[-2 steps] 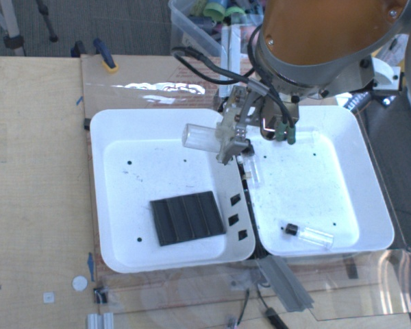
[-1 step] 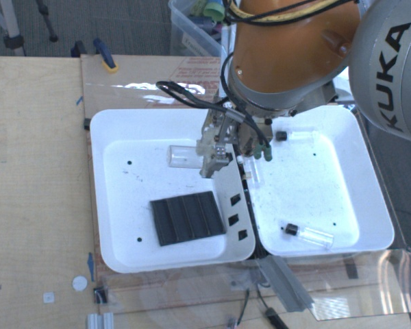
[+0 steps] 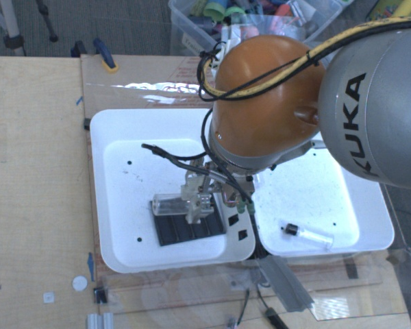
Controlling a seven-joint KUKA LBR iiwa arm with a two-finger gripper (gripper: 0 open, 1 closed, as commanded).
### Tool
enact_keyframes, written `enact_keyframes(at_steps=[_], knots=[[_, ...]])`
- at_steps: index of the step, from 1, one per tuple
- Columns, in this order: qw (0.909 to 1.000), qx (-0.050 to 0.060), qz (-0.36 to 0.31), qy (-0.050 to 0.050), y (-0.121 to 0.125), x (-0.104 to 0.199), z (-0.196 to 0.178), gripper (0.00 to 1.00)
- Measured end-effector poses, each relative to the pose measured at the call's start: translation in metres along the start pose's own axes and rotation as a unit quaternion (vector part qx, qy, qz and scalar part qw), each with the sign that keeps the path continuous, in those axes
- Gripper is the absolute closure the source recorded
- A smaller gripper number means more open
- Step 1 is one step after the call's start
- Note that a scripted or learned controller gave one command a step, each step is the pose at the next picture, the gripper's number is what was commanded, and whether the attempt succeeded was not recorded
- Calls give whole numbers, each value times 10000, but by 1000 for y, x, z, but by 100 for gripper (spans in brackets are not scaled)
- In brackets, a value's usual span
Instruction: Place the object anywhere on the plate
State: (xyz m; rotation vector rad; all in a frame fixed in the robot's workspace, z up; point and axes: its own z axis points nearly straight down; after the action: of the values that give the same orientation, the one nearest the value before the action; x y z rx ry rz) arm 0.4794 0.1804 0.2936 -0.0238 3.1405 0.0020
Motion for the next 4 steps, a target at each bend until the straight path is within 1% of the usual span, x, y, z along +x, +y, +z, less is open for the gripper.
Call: enact_keyframes(at_steps=[1, 2, 3, 4], knots=[[9926, -4, -1211, 9, 44, -29, 173, 100], [9883, -9, -1525, -18, 42, -110, 131, 100], [9444, -13, -3288, -41, 43, -149, 94, 100], [8458, -12, -5335, -2, 41, -113, 110, 100]])
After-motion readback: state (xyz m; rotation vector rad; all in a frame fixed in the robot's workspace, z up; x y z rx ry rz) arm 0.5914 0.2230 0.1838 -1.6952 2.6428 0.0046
